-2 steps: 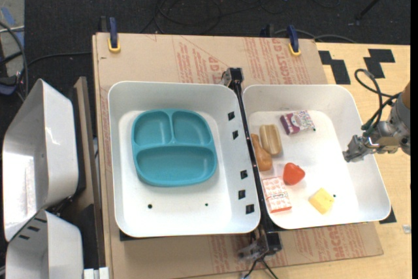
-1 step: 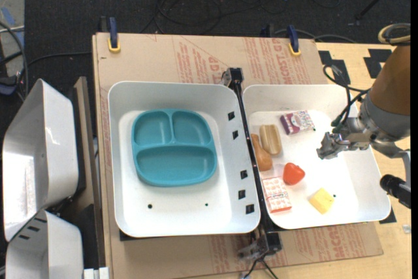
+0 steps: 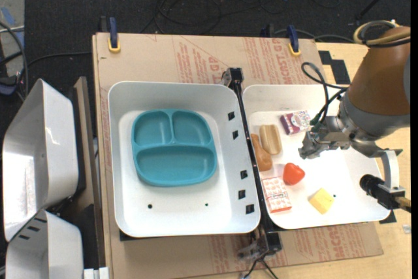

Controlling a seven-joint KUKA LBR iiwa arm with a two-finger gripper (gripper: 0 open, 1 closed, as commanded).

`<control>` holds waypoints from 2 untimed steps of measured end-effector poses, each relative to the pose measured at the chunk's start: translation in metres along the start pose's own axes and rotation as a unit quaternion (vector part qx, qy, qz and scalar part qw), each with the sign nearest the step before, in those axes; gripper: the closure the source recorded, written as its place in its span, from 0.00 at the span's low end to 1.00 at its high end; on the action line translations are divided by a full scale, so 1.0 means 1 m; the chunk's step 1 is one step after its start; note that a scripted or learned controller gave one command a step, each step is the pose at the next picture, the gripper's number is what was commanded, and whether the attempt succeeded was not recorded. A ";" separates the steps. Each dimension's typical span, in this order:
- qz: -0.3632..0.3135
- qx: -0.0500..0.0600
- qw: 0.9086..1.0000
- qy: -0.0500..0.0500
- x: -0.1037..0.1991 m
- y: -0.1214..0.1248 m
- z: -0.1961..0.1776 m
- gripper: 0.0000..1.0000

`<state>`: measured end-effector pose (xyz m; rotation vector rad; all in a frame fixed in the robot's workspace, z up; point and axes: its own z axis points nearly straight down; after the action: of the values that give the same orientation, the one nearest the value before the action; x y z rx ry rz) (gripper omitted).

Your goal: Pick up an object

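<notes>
A divided plate (image 3: 174,147) lies in the left bin (image 3: 124,206). In the right bin (image 3: 353,215), a bun (image 3: 270,139) and sausage (image 3: 261,152) sit by the left wall, a packet (image 3: 295,121) behind them, with a pepper (image 3: 293,174), carton (image 3: 277,194) and block (image 3: 321,200) nearer the front.

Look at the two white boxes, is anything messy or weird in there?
Nothing looks spilled or broken. The teal plate lies flat in the left bin. In the right bin, the hot dog, red pepper, yellow block and packets lie loosely scattered, at odd angles.
</notes>
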<state>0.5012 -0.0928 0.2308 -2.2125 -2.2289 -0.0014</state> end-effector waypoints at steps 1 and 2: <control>-0.001 0.001 1.000 0.000 0.056 0.006 0.010 1.00; -0.001 0.000 1.000 0.000 0.118 0.002 0.007 1.00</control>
<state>0.5026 0.0252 0.2244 -2.2101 -2.2307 -0.0025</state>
